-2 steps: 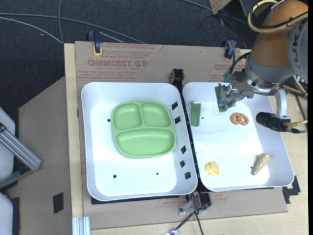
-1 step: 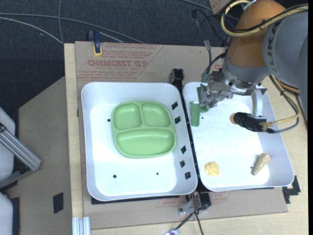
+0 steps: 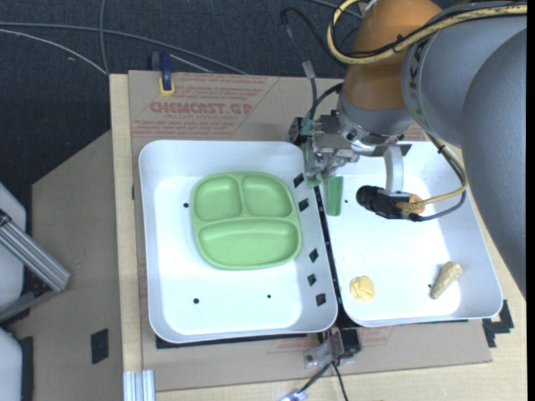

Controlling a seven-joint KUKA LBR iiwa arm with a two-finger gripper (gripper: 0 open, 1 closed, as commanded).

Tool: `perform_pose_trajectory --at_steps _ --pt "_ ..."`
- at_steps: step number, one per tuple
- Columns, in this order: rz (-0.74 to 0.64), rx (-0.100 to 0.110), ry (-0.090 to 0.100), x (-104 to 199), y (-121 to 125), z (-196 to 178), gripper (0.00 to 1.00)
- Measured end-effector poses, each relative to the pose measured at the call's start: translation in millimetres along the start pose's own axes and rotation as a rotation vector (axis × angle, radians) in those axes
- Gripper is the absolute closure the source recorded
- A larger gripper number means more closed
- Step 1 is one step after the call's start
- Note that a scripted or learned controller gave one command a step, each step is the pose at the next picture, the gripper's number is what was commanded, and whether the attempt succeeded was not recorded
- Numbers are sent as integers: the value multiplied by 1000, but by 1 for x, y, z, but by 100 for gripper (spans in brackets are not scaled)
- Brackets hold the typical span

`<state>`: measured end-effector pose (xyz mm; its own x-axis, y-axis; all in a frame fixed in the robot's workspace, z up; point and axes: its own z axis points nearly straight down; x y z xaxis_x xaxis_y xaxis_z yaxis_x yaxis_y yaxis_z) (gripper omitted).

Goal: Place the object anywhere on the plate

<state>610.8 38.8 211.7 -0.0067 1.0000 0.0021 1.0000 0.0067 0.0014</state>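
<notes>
Grey robot arm [image 3: 476, 82], orange-banded above the wrist, sweeps in high from the view's right and sets the gripper [image 3: 322, 172] over the rims where two white bins meet, toward their far end. Whether the gripper is apart, together or clamped on anything cannot be told from this angle. Just on the near side of it, a green stick [image 3: 334, 197] shows as a short bar pointing away from the gripper toward the camera. Its top end meets the gripper's tip, and its length lies just inside the right bin [image 3: 410, 253], beside that bin's wall. To the view's left of the gripper, and a little nearer the camera, a green plate [image 3: 247, 245] with three compartments lies flat in the left bin [image 3: 167, 266], apart from the stick, with both rims between them. Well away from the gripper, near the front edge of the right bin, lie a small yellow lump [image 3: 362, 287] and, further to the view's right, a pale knobbly piece [image 3: 445, 280]. Both bins rest on a sheet of cardboard [image 3: 217, 98].
</notes>
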Motion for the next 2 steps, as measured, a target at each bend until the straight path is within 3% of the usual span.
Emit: perform_pose_trajectory --at_steps 2 --pt "0 0 1 108 14 -15 100"
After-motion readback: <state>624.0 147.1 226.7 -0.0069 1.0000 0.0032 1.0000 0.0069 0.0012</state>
